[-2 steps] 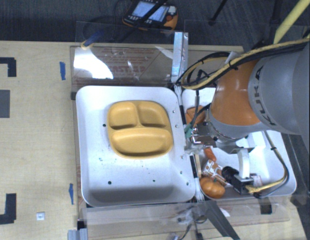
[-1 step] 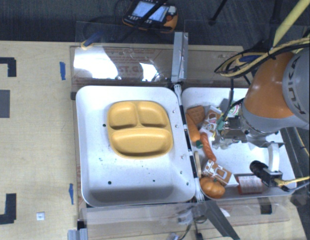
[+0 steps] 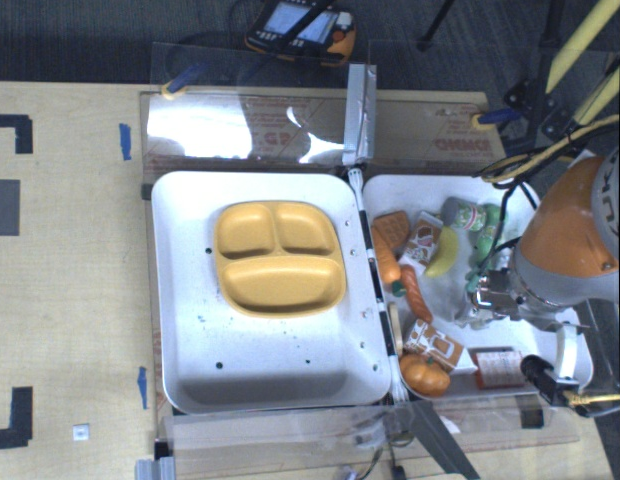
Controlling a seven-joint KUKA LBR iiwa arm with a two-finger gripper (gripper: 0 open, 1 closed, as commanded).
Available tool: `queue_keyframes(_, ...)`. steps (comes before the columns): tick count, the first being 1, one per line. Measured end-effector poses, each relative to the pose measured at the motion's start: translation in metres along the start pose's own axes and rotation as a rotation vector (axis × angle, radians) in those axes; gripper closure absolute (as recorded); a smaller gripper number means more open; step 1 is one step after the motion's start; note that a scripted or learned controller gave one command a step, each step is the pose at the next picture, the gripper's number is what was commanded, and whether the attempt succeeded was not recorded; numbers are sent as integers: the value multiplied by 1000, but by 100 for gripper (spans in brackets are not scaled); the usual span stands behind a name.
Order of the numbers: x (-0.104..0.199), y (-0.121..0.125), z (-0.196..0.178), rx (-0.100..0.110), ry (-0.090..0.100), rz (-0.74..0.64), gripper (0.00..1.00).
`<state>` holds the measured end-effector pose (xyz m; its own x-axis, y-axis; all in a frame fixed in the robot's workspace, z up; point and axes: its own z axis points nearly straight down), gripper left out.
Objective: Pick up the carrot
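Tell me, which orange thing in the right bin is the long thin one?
The carrot, lying along the bin's left wall. The orange fruit near the front is round.

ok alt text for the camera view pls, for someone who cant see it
A grey arm with an orange band reaches into the right bin, crowded with food items including a carrot by its left wall. The left bin holds a yellow divided tray.

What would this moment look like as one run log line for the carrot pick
arm: over right bin | gripper: low among items, jaws unclear | carrot: along bin's left wall, beside sausage, not held | yellow tray: left bin
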<state>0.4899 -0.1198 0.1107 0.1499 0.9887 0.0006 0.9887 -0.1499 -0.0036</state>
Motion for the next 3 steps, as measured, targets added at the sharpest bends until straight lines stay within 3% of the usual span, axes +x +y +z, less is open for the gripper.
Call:
queue_keyframes(1, 94, -20, -73, -2, -1, 276, 100)
queue_keyframes(2, 76, 8, -73, -4, -2, 66, 100)
queue_keyframes(3, 149, -35, -73, 3, -1, 275, 100)
